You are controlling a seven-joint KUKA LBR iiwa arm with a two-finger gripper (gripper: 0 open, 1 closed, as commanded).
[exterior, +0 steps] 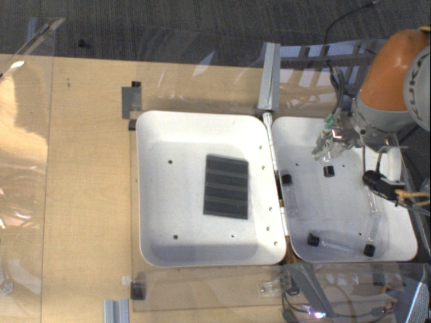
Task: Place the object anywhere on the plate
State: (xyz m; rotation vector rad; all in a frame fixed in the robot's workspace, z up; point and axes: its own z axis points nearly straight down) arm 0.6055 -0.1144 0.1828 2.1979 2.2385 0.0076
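Observation:
A dark grey ribbed plate (226, 186) lies flat in the middle of the left white bin (155, 180). My gripper (329, 144) hangs over the upper part of the right white bin (296, 140), below the arm's orange band (394, 73). A small black block (328, 171) sits on the bin floor just under and in front of the gripper, apart from it. Nothing shows between the gripper and the block.
Other small black pieces lie in the right bin at its left wall (286, 178) and near its front (313, 239), (368, 250), the front two joined by a clear rod (340, 245). A black cable part (380, 184) hangs at the right. A metal post (270, 76) stands behind the bins.

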